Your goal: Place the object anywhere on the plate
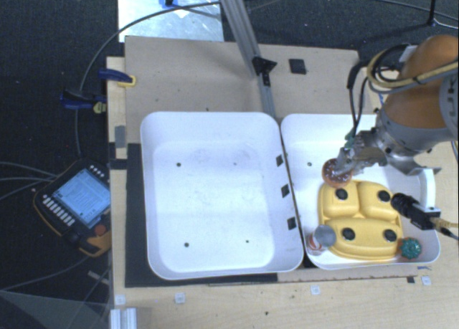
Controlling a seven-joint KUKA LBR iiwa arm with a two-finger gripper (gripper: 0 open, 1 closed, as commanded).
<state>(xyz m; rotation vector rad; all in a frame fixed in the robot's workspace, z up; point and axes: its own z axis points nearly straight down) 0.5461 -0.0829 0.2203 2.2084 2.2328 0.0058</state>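
A yellow sectioned plate [362, 220] lies in the near part of the right bin [305, 141]. A small round brown and pink object [332, 171] shows just past the plate's far left corner, right at the tip of my gripper [346, 164]. The gripper reaches in from the right under the grey wrist and orange band. Whether it grips the object is hidden by the wrist. A grey ball-like object [323, 236] rests against the plate's near left edge. A small green object [410, 249] sits at the plate's near right corner.
The left bin [208, 191] stands beside the right one, with black clips along the shared rim. A metal pole [244, 26] slants over the bench behind the bins. A black fitting [412, 209] juts over the plate's right side. A teach pendant [77, 200] lies off the bench's left.
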